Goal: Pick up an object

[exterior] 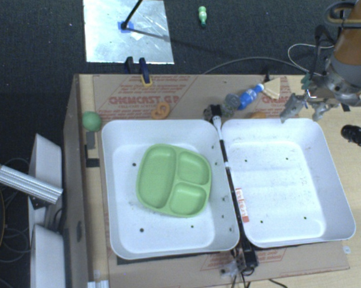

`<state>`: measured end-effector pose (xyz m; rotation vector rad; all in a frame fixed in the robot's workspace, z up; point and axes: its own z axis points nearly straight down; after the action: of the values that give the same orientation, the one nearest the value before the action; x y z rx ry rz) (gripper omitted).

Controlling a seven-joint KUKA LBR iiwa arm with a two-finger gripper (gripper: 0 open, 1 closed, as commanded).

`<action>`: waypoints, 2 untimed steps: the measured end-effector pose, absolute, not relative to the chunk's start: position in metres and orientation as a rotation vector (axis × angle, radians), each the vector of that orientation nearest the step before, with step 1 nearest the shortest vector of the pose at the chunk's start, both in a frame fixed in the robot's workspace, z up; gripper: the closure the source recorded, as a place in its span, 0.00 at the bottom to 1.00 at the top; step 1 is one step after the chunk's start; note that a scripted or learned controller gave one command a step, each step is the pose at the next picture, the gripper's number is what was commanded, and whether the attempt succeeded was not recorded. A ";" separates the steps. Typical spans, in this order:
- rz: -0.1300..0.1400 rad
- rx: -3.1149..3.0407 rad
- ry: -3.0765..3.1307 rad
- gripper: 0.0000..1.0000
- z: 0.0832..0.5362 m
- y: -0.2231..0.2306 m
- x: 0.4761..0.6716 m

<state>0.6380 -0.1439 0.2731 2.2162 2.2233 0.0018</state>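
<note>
Looks like approach step: gripper (pixel 305 106) jaws apart, holding nothing, above far edge of right bin (pixel 335 182). Next: swing left, drop onto green plate (pixel 173 180) in left bin (pixel 119 172).

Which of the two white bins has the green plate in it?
The left bin, the one farther from the hand. The green divided plate lies on its floor; the right bin has none.

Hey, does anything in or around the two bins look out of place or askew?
The green divided plate lies in the left bin turned at a slant to the bin's walls. Several things sit outside the bins on the bench behind them: a blue and white bottle on its side, a small orange piece and a green ball.
</note>
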 end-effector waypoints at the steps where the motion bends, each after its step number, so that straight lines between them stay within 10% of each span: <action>1: -0.004 2.220 2.230 0.00 0.085 -0.114 0.667; 2: 0.005 2.210 2.226 1.00 0.100 -0.115 0.670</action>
<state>0.6700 -0.1146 0.0995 2.2105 2.2261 0.0047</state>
